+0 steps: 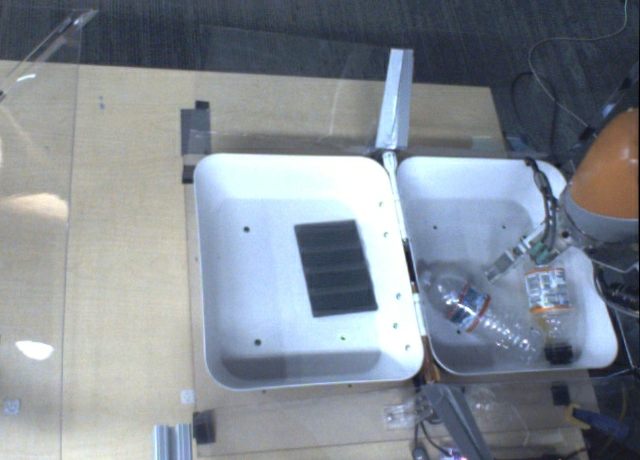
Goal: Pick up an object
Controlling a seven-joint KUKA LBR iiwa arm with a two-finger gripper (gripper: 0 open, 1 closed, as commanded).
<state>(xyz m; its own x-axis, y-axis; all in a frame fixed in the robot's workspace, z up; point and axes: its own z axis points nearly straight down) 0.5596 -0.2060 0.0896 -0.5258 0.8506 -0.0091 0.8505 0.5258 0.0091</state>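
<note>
In the right bin [455,193] lies a clear crumpled plastic bottle [478,314] with a blue and red label, on its side near the front. Beside it, to the right, lies a small clear bottle [547,293] with a white and orange label and a black cap [558,353]. A flat black ribbed pad [335,267] rests in the middle of the left bin [230,208]. My gripper [510,260] reaches in from the right and hangs low over the right bin, just above and between the two bottles. Nothing is visibly held in it.
The arm's orange band [608,176] looms over the right bin's far right corner. A grey metal post [395,98] stands behind the seam between the bins. Cables trail at the right edge, and a clear panel covers the bench on the left.
</note>
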